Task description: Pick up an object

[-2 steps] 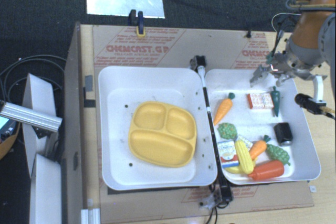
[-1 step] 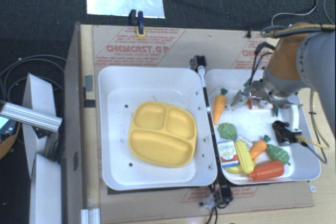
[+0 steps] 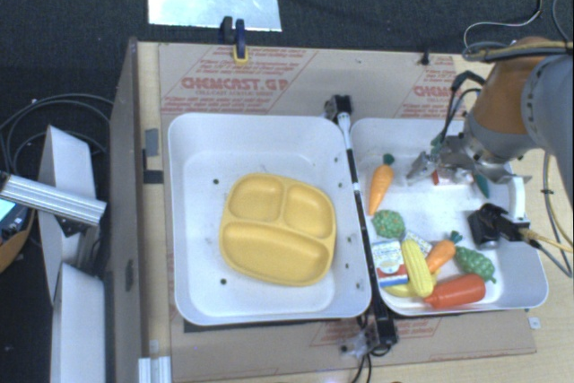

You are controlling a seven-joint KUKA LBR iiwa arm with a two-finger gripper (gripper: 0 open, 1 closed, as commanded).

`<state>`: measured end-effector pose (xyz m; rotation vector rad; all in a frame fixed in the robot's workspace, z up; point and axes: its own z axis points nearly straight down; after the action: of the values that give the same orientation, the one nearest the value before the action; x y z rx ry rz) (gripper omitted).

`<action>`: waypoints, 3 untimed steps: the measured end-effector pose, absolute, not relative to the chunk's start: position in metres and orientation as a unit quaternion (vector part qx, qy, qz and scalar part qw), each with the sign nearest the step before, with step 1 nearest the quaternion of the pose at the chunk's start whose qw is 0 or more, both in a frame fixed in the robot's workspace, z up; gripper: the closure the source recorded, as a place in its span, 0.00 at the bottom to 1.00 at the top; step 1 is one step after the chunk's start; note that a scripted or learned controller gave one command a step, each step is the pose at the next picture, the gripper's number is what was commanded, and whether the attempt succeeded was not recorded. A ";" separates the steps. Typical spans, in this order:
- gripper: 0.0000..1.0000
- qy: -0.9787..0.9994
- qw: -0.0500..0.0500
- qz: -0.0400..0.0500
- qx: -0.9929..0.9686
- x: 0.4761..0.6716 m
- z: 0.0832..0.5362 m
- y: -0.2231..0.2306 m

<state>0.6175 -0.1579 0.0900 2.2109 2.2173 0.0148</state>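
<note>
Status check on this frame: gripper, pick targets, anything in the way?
Gripper over right bin, upper part, nothing seen held. Carrot just left of it. Toy food piled at bin's near end. Yellow tray alone in left bin.

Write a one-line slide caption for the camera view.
KUKA arm's gripper above the right bin of toy food; yellow divided plate in the left bin.

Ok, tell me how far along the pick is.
Done: the arm has been brought over the right bin, its gripper near the bin's upper part, just right of the carrot. In hand: no item can be seen between its fingers. Left: the grasp and lift. The corn, broccoli and red pepper lie in the bin; the yellow tray sits in the left bin.
</note>
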 end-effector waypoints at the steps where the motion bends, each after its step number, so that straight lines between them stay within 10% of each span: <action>1: 0.00 0.709 -0.004 0.009 0.705 0.622 0.092 -0.200; 2: 0.00 0.711 0.003 0.003 0.704 0.666 0.103 -0.126; 3: 0.00 0.707 0.005 0.003 0.707 0.627 0.094 -0.176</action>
<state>0.6266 -0.1755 0.0936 2.2151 2.2146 0.0093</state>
